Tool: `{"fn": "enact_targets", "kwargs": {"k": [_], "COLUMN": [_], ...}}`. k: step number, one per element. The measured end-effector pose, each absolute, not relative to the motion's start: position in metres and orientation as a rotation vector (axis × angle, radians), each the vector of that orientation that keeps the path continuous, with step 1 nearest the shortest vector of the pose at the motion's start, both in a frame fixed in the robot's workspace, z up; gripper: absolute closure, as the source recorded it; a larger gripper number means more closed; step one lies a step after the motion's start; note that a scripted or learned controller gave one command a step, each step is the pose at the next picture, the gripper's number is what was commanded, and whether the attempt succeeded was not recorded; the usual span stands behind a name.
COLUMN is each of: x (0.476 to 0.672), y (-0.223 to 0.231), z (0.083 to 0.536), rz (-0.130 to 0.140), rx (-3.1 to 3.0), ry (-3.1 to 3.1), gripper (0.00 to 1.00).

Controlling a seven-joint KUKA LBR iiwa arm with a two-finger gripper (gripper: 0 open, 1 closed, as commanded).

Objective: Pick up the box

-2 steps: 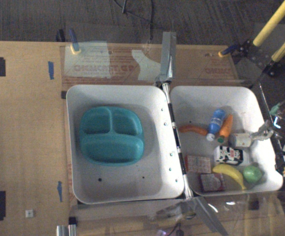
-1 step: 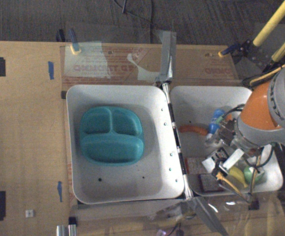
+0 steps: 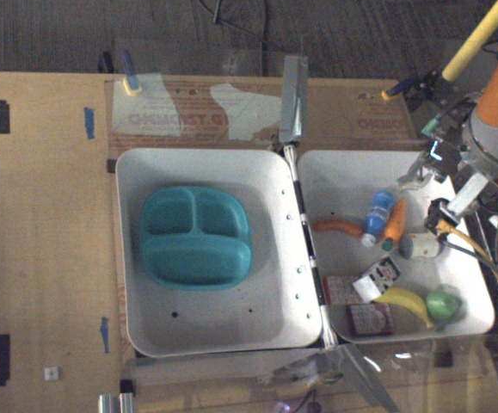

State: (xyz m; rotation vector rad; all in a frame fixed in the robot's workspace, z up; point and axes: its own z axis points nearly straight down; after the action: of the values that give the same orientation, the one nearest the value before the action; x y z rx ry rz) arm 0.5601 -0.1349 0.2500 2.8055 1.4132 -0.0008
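**Subject item.** The dark red box [image 3: 369,318] lies flat on the floor of the right-hand bin [image 3: 339,175]. It is just beside the banana [image 3: 403,303], on that fruit's side toward the view's left, at the bin's near wall. Nothing is in contact with it from above. It has not been lifted.

**Neighbouring items.**
- A small black-and-white carton [image 3: 378,277] sits just beyond the banana's stem end and may touch it.
- A flat red packet [image 3: 338,288] lies further to the view's left of the banana, past the carton.
- A green fruit [image 3: 443,305] rests against the banana's opposite end.
- A grey can [image 3: 419,246], a carrot [image 3: 394,221] and a blue bottle [image 3: 378,214] lie beyond the banana, toward the bin's far half.

**Gripper.** The gripper [image 3: 419,175] hangs over the bin's far right area, well apart from the banana and so from the box. I cannot tell whether it is open or closed. No object is seen in its hold.

**Progress.** Judged as not started in effect: approach, descent, grasp and lift all remain. The crowding around the banana suggests a tight approach.
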Motion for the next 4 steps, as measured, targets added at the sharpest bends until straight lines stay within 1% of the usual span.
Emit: {"fn": "enact_targets", "kwargs": {"k": [1, 2, 3, 4], "x": [0.55, 0.543, 0.487, 0.554], "y": [-0.171, -0.19, -0.151, -0.178], "z": [0.319, 0.246, 0.099, 0.379], "rz": [0.001, -0.002, 0.015, 0.001], "rx": [2.547, 2.536, 2.678, 2.634], "ry": [1.833, 1.854, 1.626, 1.709], "gripper": [0.0, 0.0, 0.0, 0.0]}}
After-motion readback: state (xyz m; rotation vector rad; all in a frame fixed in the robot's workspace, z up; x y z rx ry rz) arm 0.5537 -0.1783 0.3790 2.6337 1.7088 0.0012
